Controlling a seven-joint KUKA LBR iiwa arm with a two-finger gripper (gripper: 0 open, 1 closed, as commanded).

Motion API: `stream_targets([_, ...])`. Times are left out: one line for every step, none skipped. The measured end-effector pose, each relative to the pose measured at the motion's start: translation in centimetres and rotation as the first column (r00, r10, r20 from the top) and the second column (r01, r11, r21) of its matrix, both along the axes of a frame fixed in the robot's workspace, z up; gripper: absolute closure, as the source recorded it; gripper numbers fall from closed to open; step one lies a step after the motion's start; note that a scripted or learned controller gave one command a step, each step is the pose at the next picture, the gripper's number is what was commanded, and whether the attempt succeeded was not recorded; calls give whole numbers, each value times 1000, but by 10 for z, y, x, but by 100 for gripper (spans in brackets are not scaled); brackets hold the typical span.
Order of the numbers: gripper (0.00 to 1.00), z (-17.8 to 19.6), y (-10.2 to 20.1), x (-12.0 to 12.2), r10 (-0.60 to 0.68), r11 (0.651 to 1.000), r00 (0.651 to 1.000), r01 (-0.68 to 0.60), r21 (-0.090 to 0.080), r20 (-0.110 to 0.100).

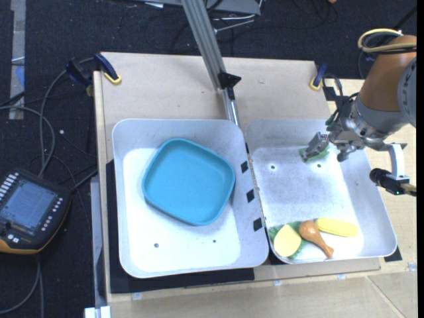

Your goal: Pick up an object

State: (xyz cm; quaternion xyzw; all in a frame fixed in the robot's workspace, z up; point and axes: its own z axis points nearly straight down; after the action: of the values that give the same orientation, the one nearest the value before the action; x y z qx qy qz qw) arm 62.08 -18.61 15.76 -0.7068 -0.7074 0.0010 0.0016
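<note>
A small green object (313, 152) sits between the fingers of the gripper (318, 148), which clasp it above the upper part of the right bin (371, 197). Three toy foods cluster at that bin's near edge: a yellow-green slice (287, 240), a brown drumstick (316, 236) and a yellow piece (338, 227). The left bin (132, 244) holds one blue square plate (189, 181). No writing is legible.

Robot arm (387, 88) with a rounded orange band above a grey wrist, a yellow cable looped on top (a single coil), and a dark metal gripper (322, 143).
</note>
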Motion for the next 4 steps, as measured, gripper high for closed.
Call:
stream_targets([0, -43, -1, 3, 0, 1000, 1000, 0, 0, 0])
stream_targets([0, -63, -1, 2, 0, 1000, 1000, 0, -1, 2])
stream_targets([100, -52, -1, 3, 0, 1000, 1000, 0, -1, 4])
stream_targets([100, -5, -9, 3, -1, 1000, 1000, 1, -2, 7])
